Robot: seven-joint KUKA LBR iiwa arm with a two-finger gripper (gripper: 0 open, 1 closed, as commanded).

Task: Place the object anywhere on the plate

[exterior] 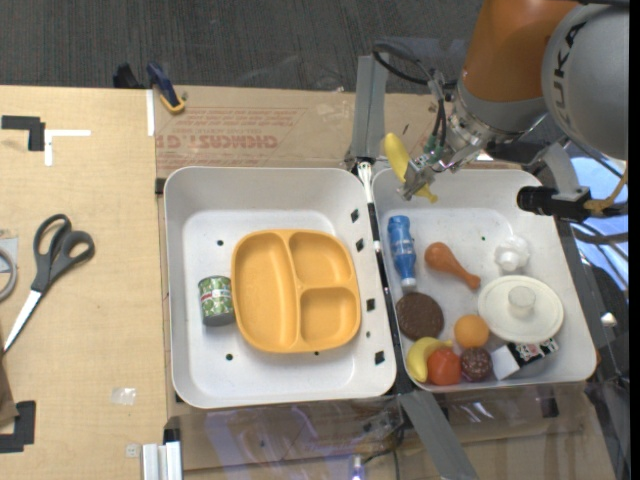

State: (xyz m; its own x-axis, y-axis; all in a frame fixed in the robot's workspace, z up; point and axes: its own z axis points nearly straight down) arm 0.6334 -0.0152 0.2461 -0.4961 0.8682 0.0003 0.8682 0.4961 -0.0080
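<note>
Banana [397,155] hangs at the gripper [418,180], its yellow body just left of the jaws and a yellow tip showing below them at the far left corner of the right bin [570,363]; whether the jaws pinch it or stand spread, I cannot tell. Orange plate [296,290] lies in the left bin [190,368], a small green can [215,300] touching its left edge. Blue bottle [402,249] lies near, below the gripper.

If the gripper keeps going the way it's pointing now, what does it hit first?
The gripper points down and left at the right bin's upper left corner. It would likely meet the yellow banana there first, then the bin floor; depth is unclear.
</note>
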